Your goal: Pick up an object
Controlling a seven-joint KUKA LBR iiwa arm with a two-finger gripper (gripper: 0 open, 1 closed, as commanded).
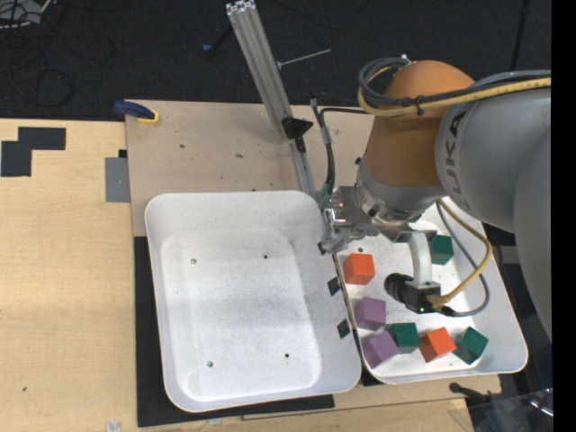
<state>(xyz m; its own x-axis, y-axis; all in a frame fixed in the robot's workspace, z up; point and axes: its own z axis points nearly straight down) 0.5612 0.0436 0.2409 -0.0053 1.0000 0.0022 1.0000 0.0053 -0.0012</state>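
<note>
The pincer point(335, 232) hung over the right bin point(500, 333) near an orange cube point(359, 267); its opening could not be determined.

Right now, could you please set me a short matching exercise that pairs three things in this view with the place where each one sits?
Things:
1. clamp
2. metal bar
3. purple blocks

Places:
a. inside the right-hand bin, among orange and green ones
b. at the far left corner of the bench
c. slanting up behind the two bins, near where they meet

Pairs: 1-b, 2-c, 3-a
</note>
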